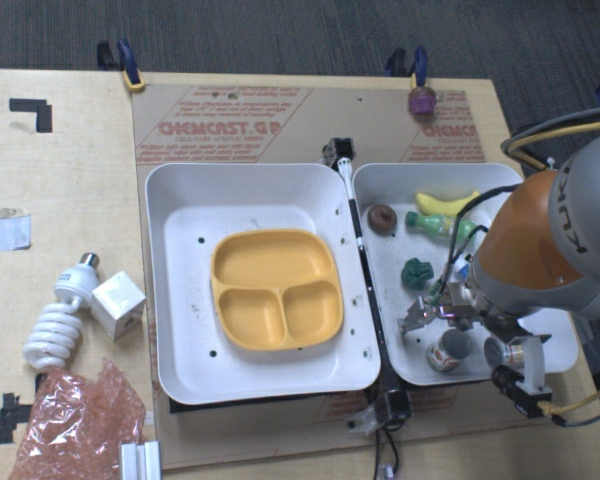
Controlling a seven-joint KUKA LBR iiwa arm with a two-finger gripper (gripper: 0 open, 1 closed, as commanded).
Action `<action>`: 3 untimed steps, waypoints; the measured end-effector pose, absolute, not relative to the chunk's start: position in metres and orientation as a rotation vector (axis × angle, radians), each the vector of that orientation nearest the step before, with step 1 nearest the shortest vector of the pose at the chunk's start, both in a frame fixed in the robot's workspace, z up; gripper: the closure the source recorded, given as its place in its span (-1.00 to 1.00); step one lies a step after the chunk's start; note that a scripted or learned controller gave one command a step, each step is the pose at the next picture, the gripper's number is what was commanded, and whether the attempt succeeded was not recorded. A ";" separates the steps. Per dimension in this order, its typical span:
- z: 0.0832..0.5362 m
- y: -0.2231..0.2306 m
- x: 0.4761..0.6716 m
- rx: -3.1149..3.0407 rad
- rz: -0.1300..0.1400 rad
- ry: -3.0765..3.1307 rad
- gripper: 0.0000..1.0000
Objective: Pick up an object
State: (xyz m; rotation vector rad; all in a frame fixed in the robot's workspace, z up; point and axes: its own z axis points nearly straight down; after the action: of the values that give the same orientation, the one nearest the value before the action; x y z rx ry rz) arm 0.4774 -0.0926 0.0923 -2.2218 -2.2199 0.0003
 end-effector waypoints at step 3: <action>0.092 -0.093 0.477 -2.222 0.000 -2.220 -1.00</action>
State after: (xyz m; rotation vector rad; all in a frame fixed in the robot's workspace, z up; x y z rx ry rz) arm 0.4775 -0.0927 0.0923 -2.2225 -2.2203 -0.0004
